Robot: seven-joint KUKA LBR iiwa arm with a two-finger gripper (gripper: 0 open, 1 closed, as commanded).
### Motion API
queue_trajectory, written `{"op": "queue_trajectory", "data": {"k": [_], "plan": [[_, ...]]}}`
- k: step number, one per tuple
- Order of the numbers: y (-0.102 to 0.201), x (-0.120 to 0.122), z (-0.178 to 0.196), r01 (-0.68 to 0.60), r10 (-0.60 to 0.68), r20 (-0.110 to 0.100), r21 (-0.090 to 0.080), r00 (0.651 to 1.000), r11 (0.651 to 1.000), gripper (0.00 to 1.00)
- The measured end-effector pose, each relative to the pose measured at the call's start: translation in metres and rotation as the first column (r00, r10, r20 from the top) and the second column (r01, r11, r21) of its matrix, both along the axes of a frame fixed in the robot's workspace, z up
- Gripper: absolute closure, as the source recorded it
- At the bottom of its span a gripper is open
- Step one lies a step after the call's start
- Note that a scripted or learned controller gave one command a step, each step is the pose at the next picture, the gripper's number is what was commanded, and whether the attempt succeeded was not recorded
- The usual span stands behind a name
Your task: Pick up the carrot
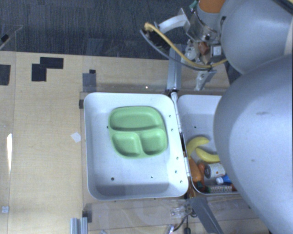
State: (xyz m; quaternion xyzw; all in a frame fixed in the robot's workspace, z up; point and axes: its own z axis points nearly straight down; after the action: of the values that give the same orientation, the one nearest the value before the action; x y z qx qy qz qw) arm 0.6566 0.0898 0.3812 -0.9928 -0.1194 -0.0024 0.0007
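The carrot (197, 172) lies in the right bin (194, 109), against its left wall near the front corner: a short orange piece with a smooth, slightly glossy skin, partly hidden by the bin's rim. Just behind it curves a yellow banana (201, 148), smooth and matte, its lower end close to the carrot. To the carrot's right rests a small can (215, 171) with a pale label and a dark round end, and in front of that a jumble of small items, one with a blue cap, too crowded to name.

The grey arm (256, 151) covers most of the right bin, a broad, rounded, matte shell. Its orange band (211, 4) shows at the top, above the wrist hardware and a looping yellow cable (171, 43). The gripper (203, 80) hangs behind the right bin's far rim, well apart from the carrot; whether it is open or closed cannot be told.

The left bin (91, 137) is a shallow white plastic tray with rounded corners and small holes, holding a pale green divided plate (137, 130) with one long compartment and two smaller ones. Both bins sit on a light wood-grain bench (41, 151) marked with black tape squares (46, 67); dark ribbed carpet (82, 23) lies beyond.
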Motion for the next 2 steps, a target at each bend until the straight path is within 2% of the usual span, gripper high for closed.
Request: {"op": "queue_trajectory", "data": {"k": [1, 2], "plan": [[-0.102, -0.017, 0.005, -0.097, 0.097, -0.004, -0.003, 0.995, 0.995, 0.0], [-0.006, -0.011, -0.142, -0.269, 0.269, -0.005, -0.002, 0.963, 0.963, 0.0]]}}
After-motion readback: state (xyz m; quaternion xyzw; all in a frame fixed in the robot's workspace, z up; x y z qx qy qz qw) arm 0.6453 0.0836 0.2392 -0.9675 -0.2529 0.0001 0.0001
